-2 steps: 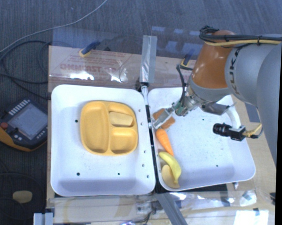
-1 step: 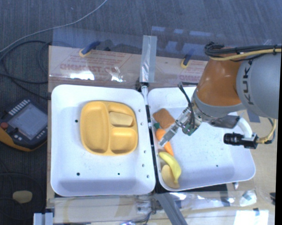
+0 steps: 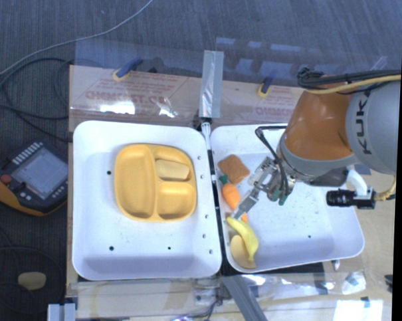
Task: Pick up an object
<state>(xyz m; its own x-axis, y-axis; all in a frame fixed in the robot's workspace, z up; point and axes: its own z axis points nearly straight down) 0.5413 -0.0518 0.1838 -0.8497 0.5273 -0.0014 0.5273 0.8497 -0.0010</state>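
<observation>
In the right bin (image 3: 317, 235) lie a brown toast-like square (image 3: 234, 167), an orange carrot (image 3: 231, 194) and a yellow banana (image 3: 245, 239), all near its left wall. My gripper (image 3: 249, 197) reaches in from the right, pointing down and left. Its tip is just right of the carrot and above the banana. I see nothing held in it. The orange wrist band (image 3: 318, 132) hangs over the bin's back right part.
The left bin (image 3: 90, 251) holds a yellow divided tray (image 3: 155, 182) with a tan piece (image 3: 172, 169) in its upper right compartment. A pendant (image 3: 29, 175) and cables lie on the floor to the left.
</observation>
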